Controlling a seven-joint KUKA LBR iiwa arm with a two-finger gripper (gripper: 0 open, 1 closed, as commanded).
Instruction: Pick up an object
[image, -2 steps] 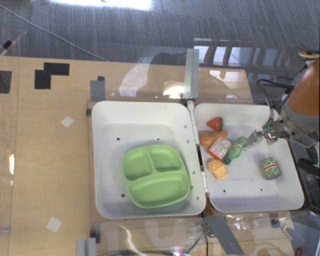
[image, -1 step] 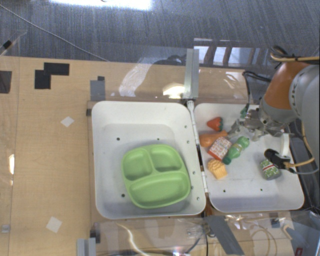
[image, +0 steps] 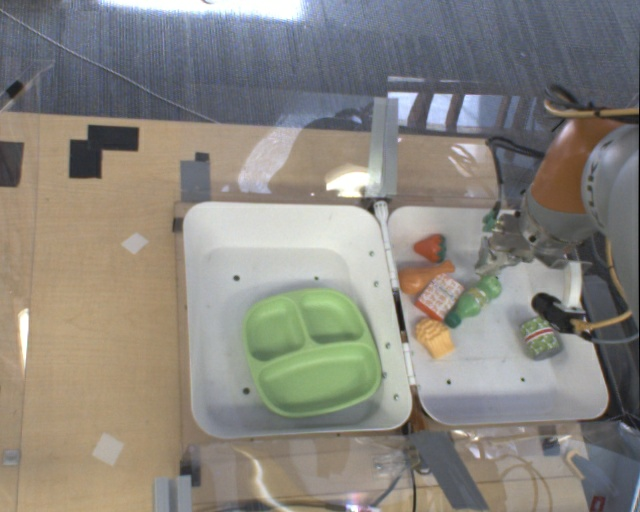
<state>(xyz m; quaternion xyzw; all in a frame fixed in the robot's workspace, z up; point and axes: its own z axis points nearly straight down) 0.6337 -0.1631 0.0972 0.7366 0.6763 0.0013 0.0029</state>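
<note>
Bottle (image: 473, 302) lies just below tool (image: 497, 252).

arm (image: 590, 180) cut off at rt edge | green can (image: 541, 338) label too blurry

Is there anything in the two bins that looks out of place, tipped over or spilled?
Nothing stands out. The green divided plate lies flat in the left bin. The toy foods in the right bin lie loosely clustered; the green bottle lies on its side. The gripper hangs above them.
</note>
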